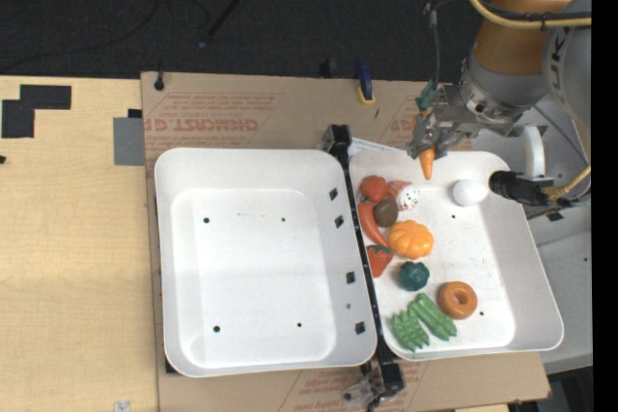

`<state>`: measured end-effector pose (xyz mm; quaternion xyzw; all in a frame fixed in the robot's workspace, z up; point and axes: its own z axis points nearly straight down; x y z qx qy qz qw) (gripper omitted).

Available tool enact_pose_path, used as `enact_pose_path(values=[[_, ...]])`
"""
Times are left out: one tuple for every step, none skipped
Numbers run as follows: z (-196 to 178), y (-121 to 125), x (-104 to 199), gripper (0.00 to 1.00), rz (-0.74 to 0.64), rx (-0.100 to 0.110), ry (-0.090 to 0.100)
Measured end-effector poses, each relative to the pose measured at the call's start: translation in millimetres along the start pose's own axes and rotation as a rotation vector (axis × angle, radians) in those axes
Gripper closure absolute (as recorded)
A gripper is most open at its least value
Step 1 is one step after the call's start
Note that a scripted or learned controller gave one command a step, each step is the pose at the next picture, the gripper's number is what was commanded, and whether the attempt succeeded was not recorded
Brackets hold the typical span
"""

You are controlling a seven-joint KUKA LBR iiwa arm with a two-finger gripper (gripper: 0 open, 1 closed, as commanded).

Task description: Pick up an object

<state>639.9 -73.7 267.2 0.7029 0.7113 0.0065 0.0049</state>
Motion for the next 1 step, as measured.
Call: enact_pose_path(values=[[50.0,-28.0,55.4,1.00,0.007,0.025,0.001]])
